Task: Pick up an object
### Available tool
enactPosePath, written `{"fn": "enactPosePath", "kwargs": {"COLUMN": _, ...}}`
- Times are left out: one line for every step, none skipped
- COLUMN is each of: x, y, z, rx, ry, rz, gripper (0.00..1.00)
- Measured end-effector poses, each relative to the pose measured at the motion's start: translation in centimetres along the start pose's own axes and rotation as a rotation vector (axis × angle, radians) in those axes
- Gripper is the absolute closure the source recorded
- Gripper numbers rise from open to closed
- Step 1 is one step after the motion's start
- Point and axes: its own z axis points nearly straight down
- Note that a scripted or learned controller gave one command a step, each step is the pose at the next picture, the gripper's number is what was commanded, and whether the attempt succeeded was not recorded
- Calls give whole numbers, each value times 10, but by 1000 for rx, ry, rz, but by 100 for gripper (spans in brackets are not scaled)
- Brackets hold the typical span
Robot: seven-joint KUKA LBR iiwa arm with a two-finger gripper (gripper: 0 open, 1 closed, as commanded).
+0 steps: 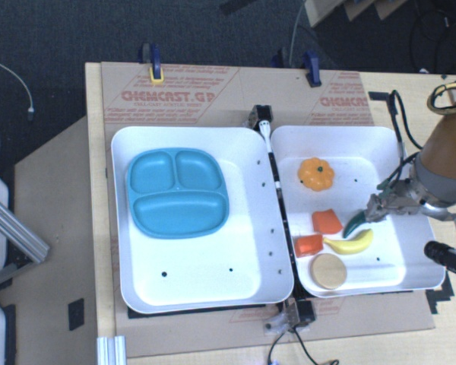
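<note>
two white bins point(251, 226) sit on a brown bench point(213, 90) over dark carpet point(61, 21); the gripper's point(374, 210) grasp is unclear.

The divided plate point(179, 192) lies in the left bin point(247, 280). The right bin point(380, 144) holds a pumpkin point(317, 173) near its back edge, and a banana point(349, 242) and disc point(328, 271) by its front edge.

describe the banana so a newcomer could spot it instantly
Look in the right bin, toward its near edge. The banana lies just above the round tan disc and right of two orange-red blocks. It is the only curved yellow thing there.
</note>
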Motion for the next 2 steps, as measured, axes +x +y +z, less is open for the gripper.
{"fn": "enactPosePath", "kwargs": {"x": -7, "y": 7, "z": -47, "rx": -6, "ry": -3, "rz": 0, "gripper": 100}}
{"fn": "enactPosePath", "kwargs": {"x": -8, "y": 7, "z": -87, "rx": -4, "ry": -2, "rz": -1, "gripper": 100}}
